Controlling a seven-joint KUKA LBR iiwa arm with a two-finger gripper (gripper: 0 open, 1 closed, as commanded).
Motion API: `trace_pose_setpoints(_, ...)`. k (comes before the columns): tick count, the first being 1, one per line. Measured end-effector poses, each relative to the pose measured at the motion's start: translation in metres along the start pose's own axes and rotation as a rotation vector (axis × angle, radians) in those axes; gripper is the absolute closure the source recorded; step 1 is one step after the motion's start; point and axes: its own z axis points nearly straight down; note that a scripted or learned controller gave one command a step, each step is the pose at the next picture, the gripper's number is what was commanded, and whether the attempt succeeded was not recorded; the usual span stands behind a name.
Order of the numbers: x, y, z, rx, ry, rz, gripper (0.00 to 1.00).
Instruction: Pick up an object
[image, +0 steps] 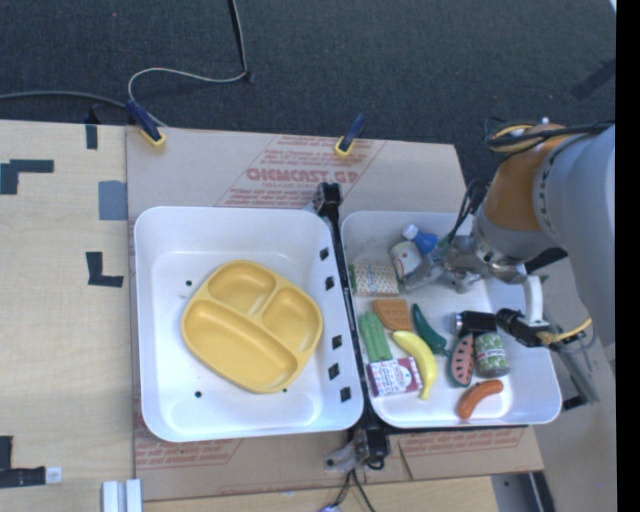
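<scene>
- The arm (560, 200) reaches in from the right edge, its grey body and orange band (520, 190) hanging over the upper right part of the right bin (545, 400).
- The wrist bends down and leftward, so the gripper (412, 262) sits low over the upper left part of that bin, pointing toward the divider between the bins.
- Whether the gripper is spread or closed cannot be told; its tip merges with a small white and grey object, and nothing is clearly seen gripped.
- Just beside the gripper, on its upper right, lies a blue object (427, 242).
- Just to the gripper's lower left is a speckled pale packet (376, 278), and below that a tan cracker-like square (393, 314).
- Further below the gripper lie a green vegetable (374, 337), a yellow banana (419, 358) and a pink carton (392, 377).
- To the gripper's lower right are a dark green pepper (429, 330), a watermelon slice (462, 360), a green can (491, 353) and, nearest the bin's front rim, an orange sausage (480, 397).
- Well to the gripper's left, in the left bin (160, 400), rests a yellow divided plate (252, 325).
</scene>
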Motion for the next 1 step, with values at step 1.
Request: trace_pose_setpoints(1, 0.0297, -0.0038, 0.0002, 0.0, -0.003, 0.001, 0.0)
